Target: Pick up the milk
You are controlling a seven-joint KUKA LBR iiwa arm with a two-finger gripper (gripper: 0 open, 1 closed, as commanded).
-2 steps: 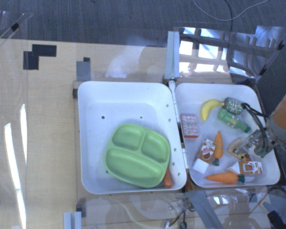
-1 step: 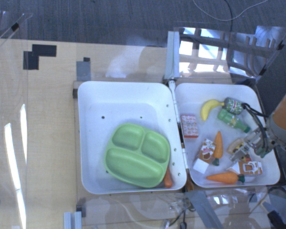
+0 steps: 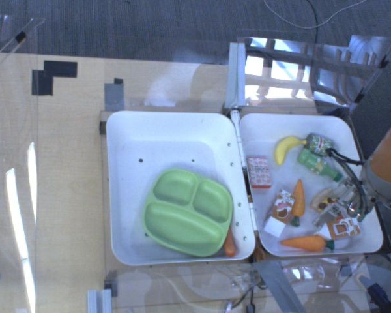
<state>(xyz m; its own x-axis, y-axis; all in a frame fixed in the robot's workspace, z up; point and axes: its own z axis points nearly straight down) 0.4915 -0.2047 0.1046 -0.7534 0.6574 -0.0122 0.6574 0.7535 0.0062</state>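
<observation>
The milk [image 3: 281,215] lies well left of the gripper [image 3: 342,207] — apart.

Overhead camera — slanted down, both bins [image 3: 182,126]

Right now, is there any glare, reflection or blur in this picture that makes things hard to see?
In the camera view, bright window-like reflections lie on the metal frame behind the right bin, and pale streaks of glare cross the bench at left. The end effector region is slightly blurred and cluttered with cables. The green tray in the left bin is evenly lit and clear.
</observation>
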